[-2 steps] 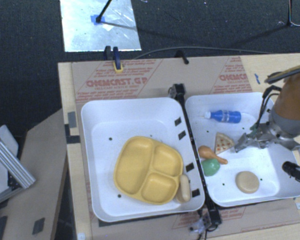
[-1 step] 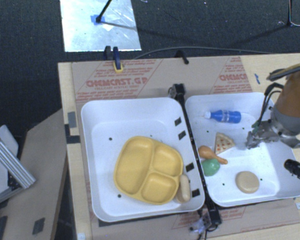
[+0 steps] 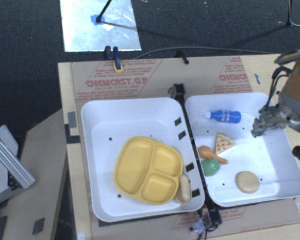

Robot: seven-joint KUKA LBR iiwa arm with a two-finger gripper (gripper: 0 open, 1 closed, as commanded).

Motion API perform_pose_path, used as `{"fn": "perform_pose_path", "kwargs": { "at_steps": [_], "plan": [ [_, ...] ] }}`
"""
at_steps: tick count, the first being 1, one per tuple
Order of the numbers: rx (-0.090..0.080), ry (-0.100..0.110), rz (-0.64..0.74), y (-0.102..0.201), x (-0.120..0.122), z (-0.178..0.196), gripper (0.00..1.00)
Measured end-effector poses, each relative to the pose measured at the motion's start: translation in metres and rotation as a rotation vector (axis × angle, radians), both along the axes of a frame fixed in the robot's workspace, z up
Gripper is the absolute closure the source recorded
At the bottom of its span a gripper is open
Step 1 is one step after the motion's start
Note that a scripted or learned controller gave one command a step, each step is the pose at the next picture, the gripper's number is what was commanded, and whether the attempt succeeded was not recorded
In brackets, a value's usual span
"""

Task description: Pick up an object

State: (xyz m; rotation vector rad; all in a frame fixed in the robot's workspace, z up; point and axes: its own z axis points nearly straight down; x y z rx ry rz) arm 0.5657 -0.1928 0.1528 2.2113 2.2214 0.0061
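Camera view: gripper (image 3: 257, 127) hovers at right bin's (image 3: 293, 170) right side — approach step, nothing picked yet. Can't tell its state or any hold. Bottle (image 3: 226, 116) far-left of it, pizza slice (image 3: 224, 143) left, cookie (image 3: 247, 181) near. Next — pick one, center over it, descend.

One fixed camera looks down at a slant on my bench (image 3: 151, 73) and both white bins (image 3: 98, 147), well back; my arm (image 3: 297, 87) enters from its right.
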Motion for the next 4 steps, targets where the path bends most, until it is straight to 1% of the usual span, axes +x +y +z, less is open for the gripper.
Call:
{"fn": "perform_pose_path", "kwargs": {
  "at_steps": [2,3,4],
  "plan": [
    [-0.001,-0.001,0.000,-0.004,-0.015,0.117,1.00],
    [0.004,0.004,0.006,0.052,-0.012,0.122,1.00],
    [0.004,0.005,0.005,0.101,0.000,0.123,1.00]
  ]
}}
